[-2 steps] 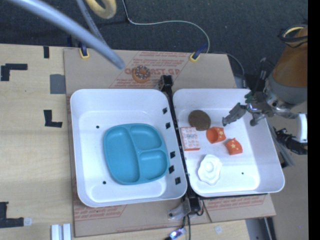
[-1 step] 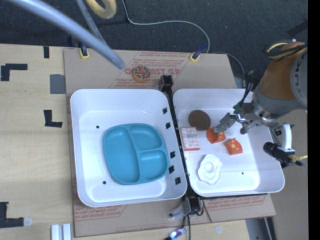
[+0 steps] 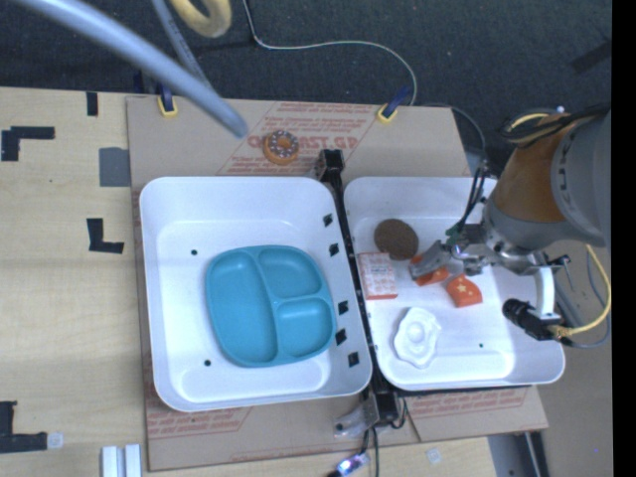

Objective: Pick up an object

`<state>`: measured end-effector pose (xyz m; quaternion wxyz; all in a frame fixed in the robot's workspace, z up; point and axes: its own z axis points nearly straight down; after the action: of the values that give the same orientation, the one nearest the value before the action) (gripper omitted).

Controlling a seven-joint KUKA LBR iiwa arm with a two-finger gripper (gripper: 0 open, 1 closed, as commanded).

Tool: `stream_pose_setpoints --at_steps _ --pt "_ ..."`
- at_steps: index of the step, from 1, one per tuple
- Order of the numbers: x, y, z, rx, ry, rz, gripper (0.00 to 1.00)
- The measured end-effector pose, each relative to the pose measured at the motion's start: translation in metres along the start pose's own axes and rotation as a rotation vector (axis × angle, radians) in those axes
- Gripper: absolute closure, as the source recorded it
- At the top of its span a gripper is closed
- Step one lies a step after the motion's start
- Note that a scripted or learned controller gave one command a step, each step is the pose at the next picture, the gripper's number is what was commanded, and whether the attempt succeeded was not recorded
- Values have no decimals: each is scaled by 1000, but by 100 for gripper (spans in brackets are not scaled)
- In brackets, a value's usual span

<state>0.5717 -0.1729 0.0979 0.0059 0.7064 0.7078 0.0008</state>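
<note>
We take the black divider (image 3: 343,256) between the two white bins as our landmark. Right of it lies the right bin (image 3: 497,366); left of it, the left bin (image 3: 169,266) with a blue sectioned plate (image 3: 268,303) lying flat.

The gripper (image 3: 459,249) sits well right of the divider, low over the right bin, with the grey arm (image 3: 556,187) and its orange band behind it. We cannot tell how the gripper stands, wide or narrow.

An orange-red piece (image 3: 430,271) lies just beside the gripper on its divider side, partly under it. Its long axis tilts, the near end pointing toward the divider and slightly down the view. We cannot tell whether it is gripped.

A second orange chunk (image 3: 464,291) lies just below the gripper. A brown round thing (image 3: 396,238) rests between divider and gripper. A white crumpled thing (image 3: 416,336) sits farther down. A printed card (image 3: 378,274) lies just right of the divider.
</note>
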Motion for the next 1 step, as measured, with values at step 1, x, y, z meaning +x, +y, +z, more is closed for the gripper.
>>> stream_pose_setpoints --at_steps 1 --pt "0 1 12 8 4 0 0"
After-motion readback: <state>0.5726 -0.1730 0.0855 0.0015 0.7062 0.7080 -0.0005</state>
